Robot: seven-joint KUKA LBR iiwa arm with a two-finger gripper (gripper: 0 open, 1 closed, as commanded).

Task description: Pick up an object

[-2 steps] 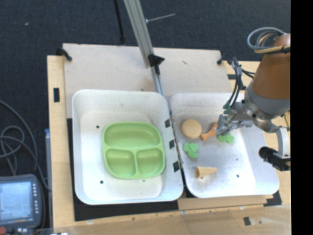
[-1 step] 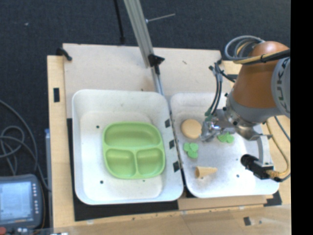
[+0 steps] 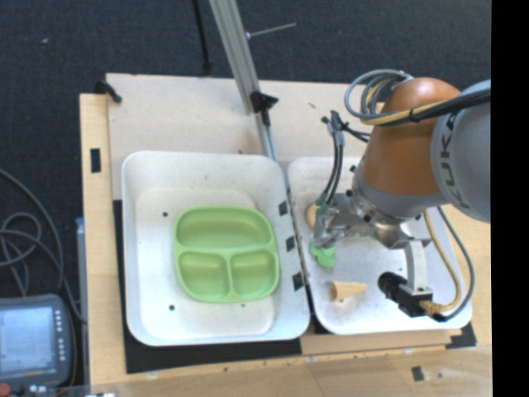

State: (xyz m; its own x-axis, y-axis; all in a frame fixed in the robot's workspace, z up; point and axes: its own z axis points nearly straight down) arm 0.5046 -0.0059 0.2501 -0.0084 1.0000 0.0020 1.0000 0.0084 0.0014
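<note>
My gripper (image 3: 326,234) reaches down at the left side of the right bin (image 3: 388,325), under the orange wrist band. A small green object (image 3: 323,257) lies just below the gripper's tip, touching or nearly touching it; I cannot tell whether it is held. A tan cone-shaped piece (image 3: 347,289) lies on the bin floor to the front of the gripper. A small tan round object (image 3: 312,215) sits by the bin's left wall, partly hidden behind the gripper.
The left bin (image 3: 145,246) holds a green divided plate (image 3: 226,252). A slanted metal pole (image 3: 240,56) rises from behind the bins. The arm's body covers the back and middle of the right bin.
</note>
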